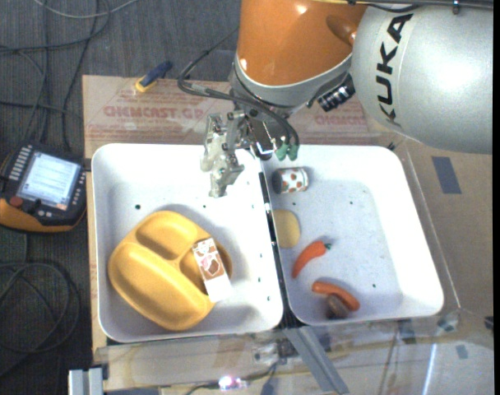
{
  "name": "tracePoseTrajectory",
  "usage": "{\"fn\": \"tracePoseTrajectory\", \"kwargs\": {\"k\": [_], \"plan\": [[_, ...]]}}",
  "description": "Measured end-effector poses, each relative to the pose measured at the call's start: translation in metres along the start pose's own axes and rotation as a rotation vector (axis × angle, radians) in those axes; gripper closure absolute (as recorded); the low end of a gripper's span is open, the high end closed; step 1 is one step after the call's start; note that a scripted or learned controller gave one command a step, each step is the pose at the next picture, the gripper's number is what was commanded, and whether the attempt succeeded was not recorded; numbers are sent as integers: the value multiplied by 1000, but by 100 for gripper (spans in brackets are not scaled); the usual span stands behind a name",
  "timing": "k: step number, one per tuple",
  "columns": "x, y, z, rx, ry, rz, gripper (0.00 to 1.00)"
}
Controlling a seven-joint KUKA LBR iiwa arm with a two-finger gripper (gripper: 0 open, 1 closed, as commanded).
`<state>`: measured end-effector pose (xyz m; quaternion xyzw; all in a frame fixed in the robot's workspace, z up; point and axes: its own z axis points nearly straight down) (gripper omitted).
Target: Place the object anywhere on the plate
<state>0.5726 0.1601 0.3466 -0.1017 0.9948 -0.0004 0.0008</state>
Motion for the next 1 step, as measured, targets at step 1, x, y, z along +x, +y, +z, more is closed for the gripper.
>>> {"fn": "tracePoseTrajectory", "kwargs": {"k": [1], "plan": [[71, 5, 44, -1, 3, -192, 100]]}}
